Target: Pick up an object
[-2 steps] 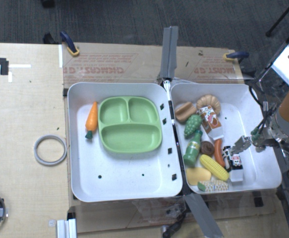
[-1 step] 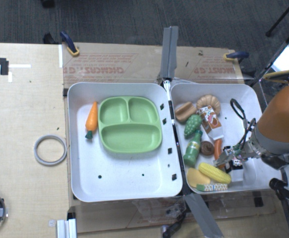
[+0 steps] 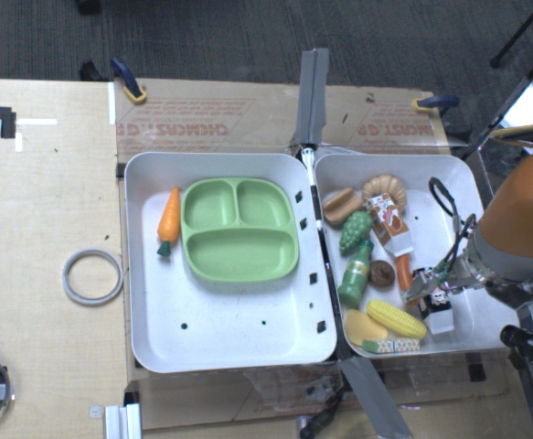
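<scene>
The left bin [image 3: 147,318] held a green divided plate [image 3: 240,230] and a toy carrot [image 3: 168,218]; the right bin [image 3: 463,167] held a heap of toy food, with the arm [image 3: 522,218] reaching in. The gripper [image 3: 426,287] hung low in the right bin, and whether it was released or clenched could not be told. The toy corn cob [image 3: 396,319] lay just beside it, toward the view's lower left, its long axis slanting left to right, and looked the handiest pick.

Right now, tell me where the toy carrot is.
In the camera view, the toy carrot lies in the left bin, just left of the green divided plate.
</scene>
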You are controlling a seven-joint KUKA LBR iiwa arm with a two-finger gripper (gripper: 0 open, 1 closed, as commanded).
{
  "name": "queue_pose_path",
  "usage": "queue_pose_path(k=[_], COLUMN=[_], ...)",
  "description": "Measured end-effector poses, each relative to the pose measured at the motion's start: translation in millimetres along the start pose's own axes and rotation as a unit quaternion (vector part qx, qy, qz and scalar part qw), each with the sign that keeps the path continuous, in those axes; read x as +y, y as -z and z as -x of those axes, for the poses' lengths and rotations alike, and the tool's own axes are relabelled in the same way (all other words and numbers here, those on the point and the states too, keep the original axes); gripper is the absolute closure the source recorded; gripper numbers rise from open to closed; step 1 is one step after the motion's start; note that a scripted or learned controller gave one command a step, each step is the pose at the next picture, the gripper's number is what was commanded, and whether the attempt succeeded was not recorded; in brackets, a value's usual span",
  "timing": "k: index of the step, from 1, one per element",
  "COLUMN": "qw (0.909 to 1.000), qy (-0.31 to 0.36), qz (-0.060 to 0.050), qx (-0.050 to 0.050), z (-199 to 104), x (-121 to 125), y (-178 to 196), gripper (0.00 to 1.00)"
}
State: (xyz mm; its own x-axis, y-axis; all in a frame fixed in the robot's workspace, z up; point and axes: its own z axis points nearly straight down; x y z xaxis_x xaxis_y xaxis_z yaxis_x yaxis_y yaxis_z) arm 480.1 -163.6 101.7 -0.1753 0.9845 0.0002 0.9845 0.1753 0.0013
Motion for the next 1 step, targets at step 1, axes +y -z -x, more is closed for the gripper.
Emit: queue_pose_path(k=[1], qw=[1.0], qy=[-0.008], qz=[-0.001], qx=[0.0], z=[-60.9], x=[9.2], y=[118.5], gripper=[1.0])
